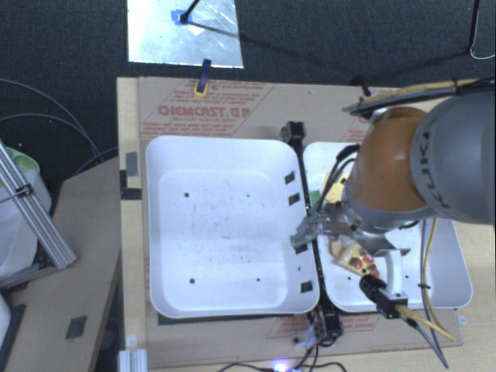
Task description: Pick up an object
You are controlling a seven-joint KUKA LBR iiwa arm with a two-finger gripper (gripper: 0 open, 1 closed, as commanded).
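The grey arm with its orange band (395, 161) hangs over the right bin (449, 277) and hides most of it. My gripper (304, 237) sits low at that bin's left wall, close to the divider between the two bins. A small green bit (313, 218) shows right at the gripper; I cannot tell what it is or whether it is held. A yellowish object with red marks (355, 259) lies on the right bin's floor just right of the gripper, partly under the wrist.
The left bin (225, 231) lies left of the gripper, its white floor bare apart from faint scuffs. Black clips (293, 178) line the divider. Both bins rest on a brown board (232, 103), with a metal sheet (184, 22) beyond it.
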